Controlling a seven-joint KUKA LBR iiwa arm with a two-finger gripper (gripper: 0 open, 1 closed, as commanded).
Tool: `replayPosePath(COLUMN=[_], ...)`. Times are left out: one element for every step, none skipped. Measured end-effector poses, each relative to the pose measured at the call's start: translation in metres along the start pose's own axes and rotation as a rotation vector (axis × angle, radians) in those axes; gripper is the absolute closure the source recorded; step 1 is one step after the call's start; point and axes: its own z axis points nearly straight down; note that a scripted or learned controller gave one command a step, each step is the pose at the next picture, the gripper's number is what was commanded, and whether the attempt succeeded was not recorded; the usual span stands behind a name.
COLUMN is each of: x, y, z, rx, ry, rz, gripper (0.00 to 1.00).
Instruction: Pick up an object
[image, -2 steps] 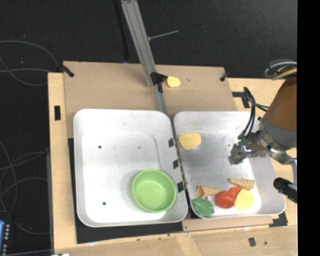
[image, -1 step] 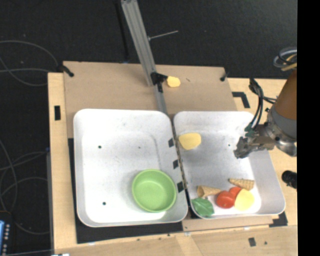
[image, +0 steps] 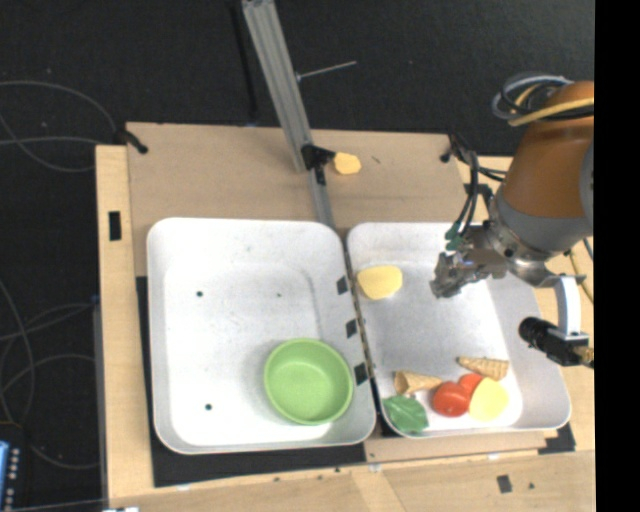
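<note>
My gripper hangs over the upper middle of the right bin, with nothing seen between its fingers. A pale yellow rounded object lies to its left, near the bin's left wall. Along the bin's front edge lie a green leaf-like piece, a tan cone, a red object, a yellow round object and another cone. A green bowl sits in the front right of the left bin.
A small yellow object lies on the bench behind the bins, beside a grey metal post that slants up from between the bins. Black clips mark the divider between the bins.
</note>
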Motion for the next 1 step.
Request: replayPosePath(x=[0.051], y=[0.0178], z=[0.0144], rx=[0.002], ry=[-0.001], rz=[0.002], gripper=[1.0])
